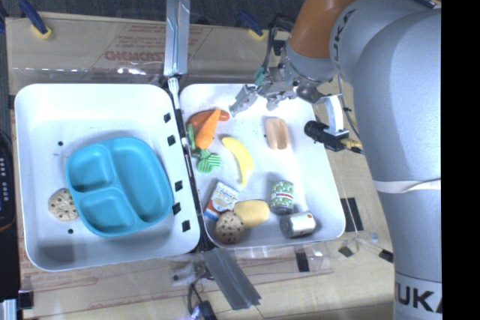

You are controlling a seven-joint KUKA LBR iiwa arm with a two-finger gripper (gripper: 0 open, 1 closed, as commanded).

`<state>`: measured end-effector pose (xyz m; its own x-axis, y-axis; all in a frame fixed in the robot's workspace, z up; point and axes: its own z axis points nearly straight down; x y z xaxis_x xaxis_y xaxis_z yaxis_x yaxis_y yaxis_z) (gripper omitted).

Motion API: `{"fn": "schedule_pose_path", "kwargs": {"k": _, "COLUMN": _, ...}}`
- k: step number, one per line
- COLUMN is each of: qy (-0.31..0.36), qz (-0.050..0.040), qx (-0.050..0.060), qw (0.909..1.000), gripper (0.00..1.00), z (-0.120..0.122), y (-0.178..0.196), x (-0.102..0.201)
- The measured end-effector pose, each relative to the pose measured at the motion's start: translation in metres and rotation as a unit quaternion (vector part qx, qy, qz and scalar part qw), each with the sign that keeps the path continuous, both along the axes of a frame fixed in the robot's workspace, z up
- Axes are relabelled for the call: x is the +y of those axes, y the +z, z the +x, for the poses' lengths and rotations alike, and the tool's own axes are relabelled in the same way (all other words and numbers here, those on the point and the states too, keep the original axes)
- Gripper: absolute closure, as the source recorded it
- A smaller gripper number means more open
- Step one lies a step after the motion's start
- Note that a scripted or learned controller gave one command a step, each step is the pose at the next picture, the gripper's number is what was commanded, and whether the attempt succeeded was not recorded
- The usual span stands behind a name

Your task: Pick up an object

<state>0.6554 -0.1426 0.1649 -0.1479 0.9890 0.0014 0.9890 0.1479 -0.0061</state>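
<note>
My gripper (241, 99) hangs over the back of the right bin (330, 183), just right of and above an orange carrot (208, 121). Its fingers look spread and hold nothing. A yellow banana (238, 157) lies in the middle of the bin, and a tan hot-dog bun (277, 133) sits to its right. Toward the front are a green can (283, 195), a grey can on its side (300, 224), a yellow lemon-like piece (253, 212), a cookie (229, 227) and a small carton (223, 198).
The left bin (37, 116) holds a blue divided plate (118, 183) and a cookie (63, 204) beside it. A green ridged toy (208, 158) lies by the wall between the bins. The grey arm (375, 64) covers the right side.
</note>
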Motion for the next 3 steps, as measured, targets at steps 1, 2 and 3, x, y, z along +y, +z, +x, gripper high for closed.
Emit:
{"fn": "schedule_pose_path", "kwargs": {"k": 1, "qy": 0.036, "qz": 0.0002, "qx": -0.002, "qw": 0.9994, "gripper": 0.00, "z": -0.063, "y": -0.072, "x": 0.016}}
{"fn": "schedule_pose_path", "kwargs": {"k": 2, "qy": 0.033, "qz": -0.0002, "qx": -0.007, "qw": 0.9994, "gripper": 0.00, "z": -0.056, "y": 0.021, "x": 0.047}}
{"fn": "schedule_pose_path", "kwargs": {"k": 3, "qy": 0.041, "qz": -0.0003, "qx": -0.002, "qw": 0.9992, "gripper": 0.00, "z": -0.050, "y": -0.074, "x": 0.012}}
